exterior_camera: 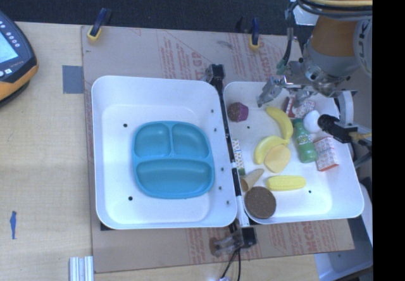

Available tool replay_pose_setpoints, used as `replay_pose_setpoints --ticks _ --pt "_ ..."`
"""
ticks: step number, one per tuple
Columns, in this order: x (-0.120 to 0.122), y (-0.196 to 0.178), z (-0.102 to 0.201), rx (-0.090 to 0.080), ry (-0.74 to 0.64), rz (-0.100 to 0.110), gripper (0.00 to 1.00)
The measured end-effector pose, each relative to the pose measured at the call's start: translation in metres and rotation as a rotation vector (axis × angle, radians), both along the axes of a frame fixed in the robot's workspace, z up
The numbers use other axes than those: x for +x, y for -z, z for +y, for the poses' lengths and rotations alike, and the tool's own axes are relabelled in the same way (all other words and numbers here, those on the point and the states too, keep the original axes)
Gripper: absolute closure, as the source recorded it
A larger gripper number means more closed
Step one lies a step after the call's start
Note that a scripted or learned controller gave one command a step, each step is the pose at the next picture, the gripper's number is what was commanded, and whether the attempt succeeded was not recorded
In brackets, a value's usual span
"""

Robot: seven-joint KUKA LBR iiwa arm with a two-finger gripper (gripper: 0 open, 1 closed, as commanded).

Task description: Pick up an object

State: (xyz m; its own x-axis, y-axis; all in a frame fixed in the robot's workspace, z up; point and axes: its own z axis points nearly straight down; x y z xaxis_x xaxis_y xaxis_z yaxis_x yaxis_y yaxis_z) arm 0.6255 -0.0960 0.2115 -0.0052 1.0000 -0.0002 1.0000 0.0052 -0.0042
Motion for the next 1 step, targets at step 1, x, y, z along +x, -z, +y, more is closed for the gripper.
replay_pose_setpoints --ticks 1 --pt "-0.0426 0.1262 -0.011 0.001 0.001 0.01 0.0"
